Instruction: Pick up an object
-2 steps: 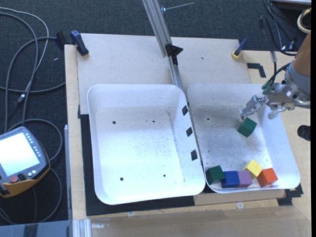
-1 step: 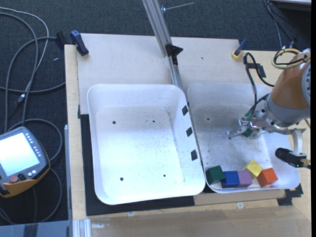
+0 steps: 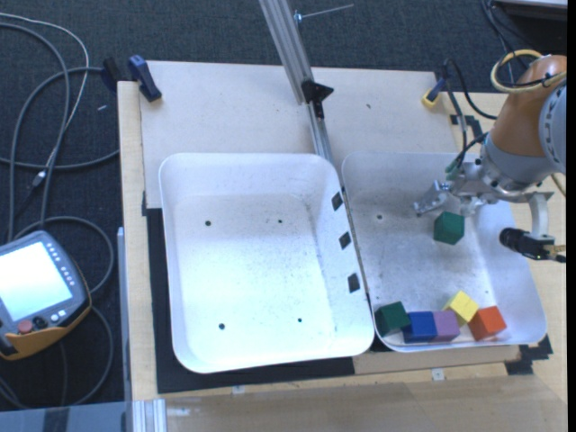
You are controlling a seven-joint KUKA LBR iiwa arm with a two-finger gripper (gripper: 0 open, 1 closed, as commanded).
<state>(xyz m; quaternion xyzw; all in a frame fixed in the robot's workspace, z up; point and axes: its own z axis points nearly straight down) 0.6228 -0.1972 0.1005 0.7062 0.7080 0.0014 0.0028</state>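
Hanging over the right bin (image 3: 531,282), the gripper (image 3: 447,212) carries a green cube (image 3: 448,229) clamped between its fingers, raised above the bin floor. Along the bin's near wall lie a dark green block (image 3: 391,317), blue block (image 3: 419,325), purple block (image 3: 445,324), yellow block (image 3: 463,306) and orange block (image 3: 487,321).

Two bins sit side by side on the counter (image 3: 225,106), the left bin (image 3: 180,187) touching the right bin (image 3: 526,286) along their shared edge. Taking the right bin as landmark: one cube (image 3: 448,229) sits alone near its middle, directly under the pincer (image 3: 447,207), which hangs over the bin's far half. Five more cubes are clustered along its near rim, most of them touching: one (image 3: 391,316) nearest the left bin, then a second (image 3: 419,325), a third (image 3: 446,324), a fourth (image 3: 463,306) just behind, and a fifth (image 3: 487,322) at the right end.
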